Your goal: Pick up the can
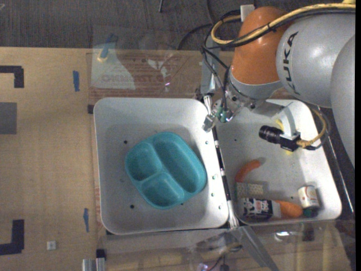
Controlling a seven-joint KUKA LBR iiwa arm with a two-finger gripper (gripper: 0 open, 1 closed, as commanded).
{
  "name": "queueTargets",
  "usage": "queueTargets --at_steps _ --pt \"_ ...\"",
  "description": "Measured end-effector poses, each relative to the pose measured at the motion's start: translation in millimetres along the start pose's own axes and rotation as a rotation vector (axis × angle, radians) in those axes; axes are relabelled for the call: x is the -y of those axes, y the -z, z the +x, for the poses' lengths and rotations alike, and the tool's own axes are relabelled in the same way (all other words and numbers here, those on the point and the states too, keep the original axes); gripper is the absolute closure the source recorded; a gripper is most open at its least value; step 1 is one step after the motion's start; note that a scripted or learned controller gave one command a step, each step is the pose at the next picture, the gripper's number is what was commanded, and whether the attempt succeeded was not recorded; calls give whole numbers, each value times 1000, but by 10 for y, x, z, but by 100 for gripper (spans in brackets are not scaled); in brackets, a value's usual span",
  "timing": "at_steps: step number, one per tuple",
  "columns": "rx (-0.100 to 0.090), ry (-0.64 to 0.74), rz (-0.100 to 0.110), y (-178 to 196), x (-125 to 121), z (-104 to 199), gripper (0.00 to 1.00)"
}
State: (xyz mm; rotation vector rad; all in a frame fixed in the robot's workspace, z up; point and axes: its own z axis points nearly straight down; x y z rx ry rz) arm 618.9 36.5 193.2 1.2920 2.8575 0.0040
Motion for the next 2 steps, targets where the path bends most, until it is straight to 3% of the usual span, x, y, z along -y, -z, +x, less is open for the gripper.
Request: queueTargets --at_steps 1,2 --pt "0 10 0 484 -220 -294 100" --pt "1 223 -2 886 -370 204 100"
